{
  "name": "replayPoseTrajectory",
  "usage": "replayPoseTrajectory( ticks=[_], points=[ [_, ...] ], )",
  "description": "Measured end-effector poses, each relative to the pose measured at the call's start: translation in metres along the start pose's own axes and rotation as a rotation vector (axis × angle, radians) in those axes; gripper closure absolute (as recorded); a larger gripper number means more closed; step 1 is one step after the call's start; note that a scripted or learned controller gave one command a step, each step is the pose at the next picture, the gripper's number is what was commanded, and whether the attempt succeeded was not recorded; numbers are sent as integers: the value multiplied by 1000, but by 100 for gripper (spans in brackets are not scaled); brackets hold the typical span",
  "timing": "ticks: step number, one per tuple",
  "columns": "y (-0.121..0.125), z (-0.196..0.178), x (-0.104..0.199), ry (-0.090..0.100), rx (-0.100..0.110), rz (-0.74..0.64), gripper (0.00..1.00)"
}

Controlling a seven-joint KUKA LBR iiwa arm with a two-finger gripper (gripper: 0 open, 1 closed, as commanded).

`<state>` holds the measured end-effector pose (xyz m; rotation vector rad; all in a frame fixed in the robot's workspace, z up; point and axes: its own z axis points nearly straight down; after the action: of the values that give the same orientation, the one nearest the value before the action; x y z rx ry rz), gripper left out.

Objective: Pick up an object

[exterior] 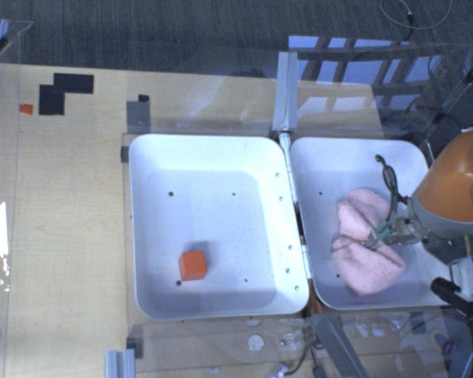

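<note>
One gripper (382,233) is in the right bin (323,160), lowered onto a pink cloth (361,246) that lies crumpled across the bin's middle and near side. Its tip meets the cloth about where the two lobes of fabric join — touching or very nearly so. Whether the fingers are spread or closed cannot be told from this slant, as they are small and dark against the folds, and no fabric can be confirmed between them. The cloth lies flat on the bin floor with no part visibly lifted. Judgement on progress: the approach appears made, the grasp is unverified, and the lift is not yet done — so the pick remains outstanding. Behind the gripper, the arm (457,187) with its orange band reaches in over the bin's right wall. The right bin appears to hold the cloth and nothing else that can be made out. The left bin (150,211), just beside it across a shared divider, holds a small orange block (193,265) near its front left, well apart from the gripper and untouched.
</note>
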<state>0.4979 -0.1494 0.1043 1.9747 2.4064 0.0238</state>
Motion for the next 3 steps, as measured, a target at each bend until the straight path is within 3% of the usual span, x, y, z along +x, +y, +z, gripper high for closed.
replayPoseTrajectory(
  ticks=[1,2,3],
  points=[
    [0,0,0,0,0,0,0],
    [13,14,-6,6,15,11,0],
    [68,16,-7,4,17,308,0]
  ],
)
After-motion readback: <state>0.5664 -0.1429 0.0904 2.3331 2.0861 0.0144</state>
